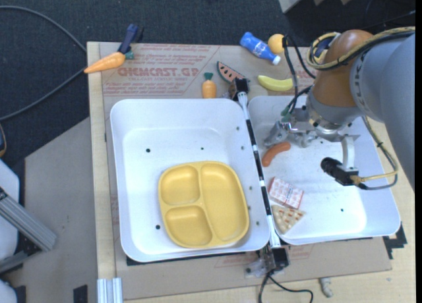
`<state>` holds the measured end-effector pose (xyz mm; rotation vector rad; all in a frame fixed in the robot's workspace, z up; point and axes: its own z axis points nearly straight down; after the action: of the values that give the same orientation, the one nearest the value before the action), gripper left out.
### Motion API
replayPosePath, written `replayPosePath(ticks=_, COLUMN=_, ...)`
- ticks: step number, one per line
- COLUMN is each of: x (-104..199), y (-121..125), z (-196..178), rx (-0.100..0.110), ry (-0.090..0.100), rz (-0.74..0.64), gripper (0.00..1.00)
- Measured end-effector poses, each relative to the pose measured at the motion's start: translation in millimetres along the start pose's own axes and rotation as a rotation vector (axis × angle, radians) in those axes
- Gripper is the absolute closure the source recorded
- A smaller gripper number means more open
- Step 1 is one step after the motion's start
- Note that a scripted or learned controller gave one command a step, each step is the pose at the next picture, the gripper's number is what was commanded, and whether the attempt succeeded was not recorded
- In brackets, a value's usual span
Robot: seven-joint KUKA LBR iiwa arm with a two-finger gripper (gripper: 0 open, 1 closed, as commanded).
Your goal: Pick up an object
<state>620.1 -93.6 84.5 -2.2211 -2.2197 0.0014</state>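
Tabletop (158, 71) seen from above at a slant, carrying two shallow white bins side by side. The left bin (132, 124) holds a yellow divided plate (203, 203) with three compartments, lying flat near its front right. The right bin (369, 216) holds an orange-red sausage (275, 153) close to its left wall, and nearer the front a small red-and-white packet (286, 193) touching a waffle-patterned piece (287, 217). A grey robot arm (389, 71) with an orange band reaches in from the right, and its gripper (290, 130) is down in the right bin just above the sausage; whether the jaws are released or clenched, I cannot tell. Behind the bins, on the tabletop, lie a carrot (105, 63), a small orange bottle (209, 88), a watermelon slice (228, 71), a banana (275, 83) and a blue bottle (258, 47).
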Motion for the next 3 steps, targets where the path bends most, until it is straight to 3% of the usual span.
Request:
replayPosePath(ticks=1, x=1.9, y=-7.1, z=-0.3, rx=0.000, ry=0.000, rz=0.000, gripper=0.00)
replayPosePath(ticks=2, x=2.3, y=-6.6, z=-10.3, rx=-0.001, ry=0.000, rz=0.000, gripper=1.00)
replayPosePath(ticks=3, x=2.3, y=-6.7, z=-10.1, rx=-0.001, ry=0.000, rz=0.000, gripper=0.00)
